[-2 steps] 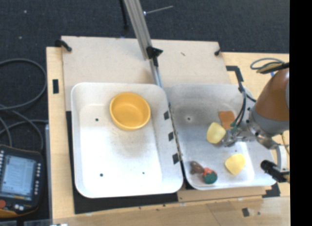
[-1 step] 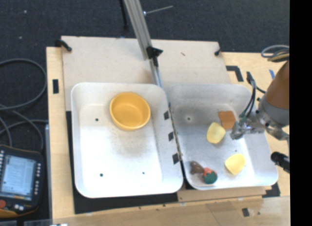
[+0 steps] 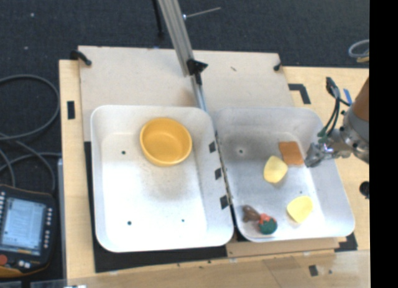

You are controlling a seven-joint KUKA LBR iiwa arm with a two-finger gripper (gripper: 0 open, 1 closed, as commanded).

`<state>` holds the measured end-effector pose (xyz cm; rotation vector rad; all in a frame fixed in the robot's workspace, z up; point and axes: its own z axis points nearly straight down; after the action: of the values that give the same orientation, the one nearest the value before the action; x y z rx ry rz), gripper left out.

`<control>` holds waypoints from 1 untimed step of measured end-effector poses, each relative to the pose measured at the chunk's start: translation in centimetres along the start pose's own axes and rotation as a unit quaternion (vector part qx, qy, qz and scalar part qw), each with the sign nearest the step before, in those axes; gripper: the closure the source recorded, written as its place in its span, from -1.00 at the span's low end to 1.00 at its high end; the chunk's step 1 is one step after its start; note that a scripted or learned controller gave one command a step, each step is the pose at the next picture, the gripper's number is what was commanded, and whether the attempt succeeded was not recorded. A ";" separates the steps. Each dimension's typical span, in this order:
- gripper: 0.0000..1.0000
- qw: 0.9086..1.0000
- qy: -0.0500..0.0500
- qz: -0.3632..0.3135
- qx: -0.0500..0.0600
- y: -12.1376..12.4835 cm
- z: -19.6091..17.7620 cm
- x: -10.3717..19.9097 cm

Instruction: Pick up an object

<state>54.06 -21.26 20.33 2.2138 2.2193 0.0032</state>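
The right bin point(image 3: 249, 131) holds a brown block point(image 3: 290, 153), a pale yellow lump point(image 3: 275, 170), a second yellow piece point(image 3: 300, 208) and a small brown, green and red toy point(image 3: 261, 220). In the left bin point(image 3: 118, 218) sits a yellow bowl point(image 3: 165, 140). My gripper point(image 3: 316, 155) comes in from the right edge and hangs over the right bin's right side, just right of the brown block. Nothing shows between its fingers.
A slanted metal pole point(image 3: 177, 28) rises from the back between the two bins. Cables and a teach pendant point(image 3: 22, 224) lie on the floor at the left. The bench's bare board point(image 3: 155, 75) extends behind the bins.
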 end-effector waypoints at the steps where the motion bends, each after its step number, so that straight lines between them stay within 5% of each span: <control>1: 1.00 1.000 0.000 0.000 -0.001 0.2 -5.1 -0.2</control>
<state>54.22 -21.44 25.44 2.2121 2.2196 0.0044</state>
